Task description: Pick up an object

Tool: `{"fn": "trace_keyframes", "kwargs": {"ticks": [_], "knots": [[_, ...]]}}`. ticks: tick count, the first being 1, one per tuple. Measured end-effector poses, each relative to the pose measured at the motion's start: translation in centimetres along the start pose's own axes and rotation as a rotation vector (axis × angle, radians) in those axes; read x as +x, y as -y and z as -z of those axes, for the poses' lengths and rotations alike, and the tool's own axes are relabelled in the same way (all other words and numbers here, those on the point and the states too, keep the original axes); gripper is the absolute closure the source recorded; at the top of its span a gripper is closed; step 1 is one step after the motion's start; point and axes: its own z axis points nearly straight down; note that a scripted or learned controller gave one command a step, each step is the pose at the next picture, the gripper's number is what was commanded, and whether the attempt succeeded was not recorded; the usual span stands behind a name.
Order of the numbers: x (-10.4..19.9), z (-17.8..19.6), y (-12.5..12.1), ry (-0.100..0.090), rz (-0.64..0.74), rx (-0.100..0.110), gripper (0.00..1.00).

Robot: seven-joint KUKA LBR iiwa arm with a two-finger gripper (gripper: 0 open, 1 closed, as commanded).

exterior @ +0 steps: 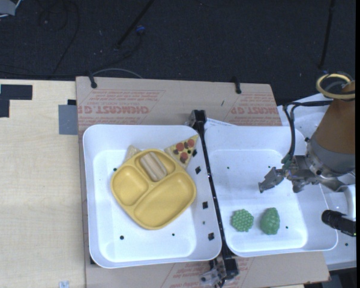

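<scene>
Two white bins sit side by side on a cardboard sheet (168, 101) that covers part of the pale wood tabletop (30, 179). In the left bin (99, 221) lies a yellow divided plate (159, 200), tilted at an angle, with a tan bread-like piece (153, 165) resting in its upper compartment. Just beside the plate's upper right edge, near the bin's top right corner, lies a toy pizza slice (185, 149). A dark divider (207, 191) runs between the bins. In the right bin (246, 143), near its front wall, lie two green things close together but apart: a rounder bumpy green piece (242, 220) and, to its right, a taller green piece (270, 221). Above them hangs the gripper (283, 182), its fingers spread apart with nothing between them, clear of both green pieces. The arm (339, 131) reaches in from the right edge.
</scene>
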Motion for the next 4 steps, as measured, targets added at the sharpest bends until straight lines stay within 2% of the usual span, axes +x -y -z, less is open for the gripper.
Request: {"fn": "trace_keyframes", "kwargs": {"ticks": [1,2,3,4], "knots": [[0.0,0.7,-0.3,0.003,0.003,-0.014,0.0],[0.1,-3.6,-0.4,0.001,0.003,-0.009,0.0],[0.6,-9.8,-0.8,0.0,0.002,-0.008,0.0],[0.7,-11.1,-0.8,0.002,0.001,-0.011,0.0]]}}
